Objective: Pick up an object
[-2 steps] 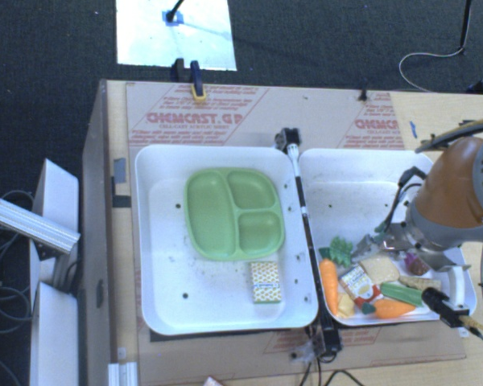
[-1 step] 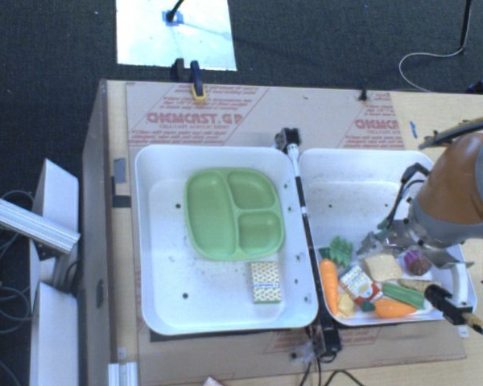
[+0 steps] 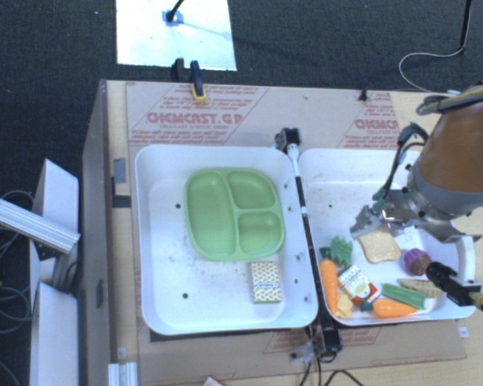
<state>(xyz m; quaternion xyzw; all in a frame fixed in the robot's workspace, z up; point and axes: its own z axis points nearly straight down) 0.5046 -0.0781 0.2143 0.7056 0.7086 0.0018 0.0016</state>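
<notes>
Right bin, white, shallow, on the tabletop: contents gathered toward its 6 o'clock edge. Item one, slice of toast, tan, lying flat, its rounded top toward 5 o'clock and long axis running roughly 11 to 5; it sits just below the claw, at the claw's 5 o'clock, very near or touching, contact not clear. Claw: grey metal, at the end of the grey arm with orange band entering from 3 o'clock; whether its fingers are apart or together cannot be told, and nothing is seen between them. Item two, carrot, orange, long axis 12 to 6, green top toward 12 o'clock, at the toast's 8 o'clock. Item three, small red-and-white packet, just beside the carrot at its 3 o'clock. Item four, purple round piece, at the toast's 3 o'clock, near it. Item five, green pod-shaped piece, long axis about 10 to 4, over an orange piece. Left bin, white: green divided plate near its centre; small patterned box at the plate's 6 o'clock, just apart from it.
</notes>
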